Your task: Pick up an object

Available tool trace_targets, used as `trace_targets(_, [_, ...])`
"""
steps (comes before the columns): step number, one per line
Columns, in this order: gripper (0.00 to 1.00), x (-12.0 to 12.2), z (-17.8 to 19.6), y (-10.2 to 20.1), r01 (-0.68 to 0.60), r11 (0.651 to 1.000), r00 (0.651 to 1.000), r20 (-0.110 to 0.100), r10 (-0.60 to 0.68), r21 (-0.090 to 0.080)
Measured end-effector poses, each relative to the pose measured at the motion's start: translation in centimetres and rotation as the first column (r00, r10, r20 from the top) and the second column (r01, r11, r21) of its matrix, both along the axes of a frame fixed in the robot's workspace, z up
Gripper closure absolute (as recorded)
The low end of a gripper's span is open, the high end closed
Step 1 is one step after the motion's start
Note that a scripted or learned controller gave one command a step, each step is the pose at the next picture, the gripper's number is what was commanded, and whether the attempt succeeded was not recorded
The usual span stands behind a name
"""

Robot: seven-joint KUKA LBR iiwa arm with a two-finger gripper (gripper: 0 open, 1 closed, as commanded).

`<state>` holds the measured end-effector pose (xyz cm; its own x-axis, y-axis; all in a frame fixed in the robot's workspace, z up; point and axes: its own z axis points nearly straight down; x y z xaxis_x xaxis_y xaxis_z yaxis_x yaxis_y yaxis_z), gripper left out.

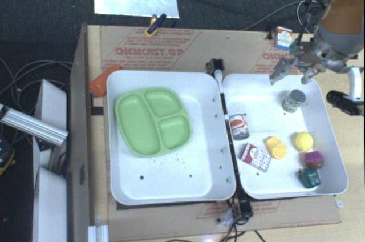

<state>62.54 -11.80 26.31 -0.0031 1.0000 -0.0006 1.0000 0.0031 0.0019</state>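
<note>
**Gripper spread above the right bin, nothing grasped**

While the arm reaches in from three o'clock, the scene is laid out as follows. At nine o'clock of the surface point(142, 44), the left bin point(165, 178) is seen, and a green divided plate point(153, 120) is set in its upper left part, tilted slightly. An orange object point(98, 82) is tucked just outside this bin's ten o'clock corner. Along the seam between the bins, a small red-and-white can point(239, 126) is laid just inside the right bin point(262, 98). Below it, toward five o'clock, a red-and-white packet point(255, 157) is found, with a yellow corn piece point(276, 148) just beside it. Farther toward three o'clock, a yellow ball point(303, 140), a purple item point(313, 159) and a dark teal item point(309, 178) are grouped near the bin's lower right corner. A grey tin point(293, 101) is stood at the bin's one o'clock area. Just above that tin, the gripper point(293, 75) is held with its two fingers spread apart, and nothing is seen between them.
</note>
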Motion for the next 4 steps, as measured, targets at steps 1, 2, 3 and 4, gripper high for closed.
trace_targets(1, [0.00,-5.6,-13.0,-6.6,0.004,1.000,1.000,-0.006,-0.004,0.000])
trace_targets(2, [0.00,1.4,-17.4,-7.2,0.001,1.000,1.000,-0.001,-0.001,-0.001])
trace_targets(3, [0.00,4.4,-13.2,-8.9,-0.001,1.000,1.000,0.004,0.001,-0.001])
trace_targets(4, [0.00,4.4,-16.9,-8.8,-0.002,1.000,1.000,0.000,0.002,-0.001])
